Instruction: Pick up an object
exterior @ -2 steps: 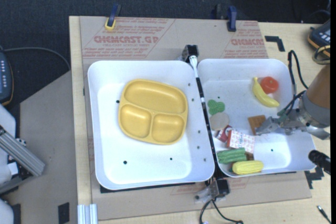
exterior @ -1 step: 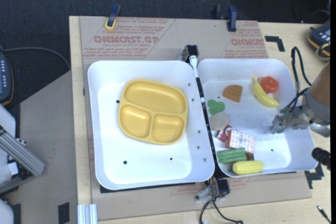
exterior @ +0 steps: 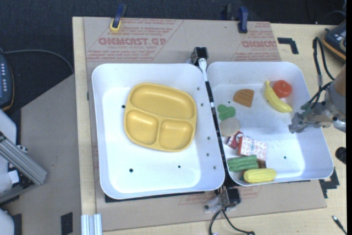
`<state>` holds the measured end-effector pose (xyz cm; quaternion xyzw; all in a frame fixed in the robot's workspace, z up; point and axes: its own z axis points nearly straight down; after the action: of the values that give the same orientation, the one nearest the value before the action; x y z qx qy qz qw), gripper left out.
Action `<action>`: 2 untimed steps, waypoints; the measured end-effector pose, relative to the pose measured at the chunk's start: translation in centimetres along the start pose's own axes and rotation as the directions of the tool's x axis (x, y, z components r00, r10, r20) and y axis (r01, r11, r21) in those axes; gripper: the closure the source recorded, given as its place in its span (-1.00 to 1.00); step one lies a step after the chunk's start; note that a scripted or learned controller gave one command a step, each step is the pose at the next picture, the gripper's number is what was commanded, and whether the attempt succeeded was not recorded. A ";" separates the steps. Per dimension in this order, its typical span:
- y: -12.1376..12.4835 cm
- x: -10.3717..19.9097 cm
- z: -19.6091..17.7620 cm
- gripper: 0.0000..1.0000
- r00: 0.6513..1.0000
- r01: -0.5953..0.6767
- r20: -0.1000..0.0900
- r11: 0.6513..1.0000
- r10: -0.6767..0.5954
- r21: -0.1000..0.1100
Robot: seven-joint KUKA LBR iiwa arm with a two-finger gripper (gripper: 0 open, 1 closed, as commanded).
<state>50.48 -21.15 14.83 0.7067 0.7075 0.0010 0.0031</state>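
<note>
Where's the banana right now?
In the camera view, the banana lies in the right bin, near its far right corner, touching the red tomato.

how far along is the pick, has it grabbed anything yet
Done: the gripper has reached into the right bin, at its right side. In hand: nothing visibly; it sits over bare bin floor below the banana and tomato. Left: closing on an object and lifting it. The toys all lie in the bin, and the yellow tray sits in the left bin.
</note>
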 end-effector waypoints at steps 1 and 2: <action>0.2 -0.1 -4.3 1.00 1.000 0.000 0.001 1.000 0.000 -0.001; 0.3 -0.2 -7.9 1.00 1.000 0.000 0.001 1.000 0.000 -0.001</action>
<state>50.77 -21.33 22.74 0.7067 0.7075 0.0010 0.0035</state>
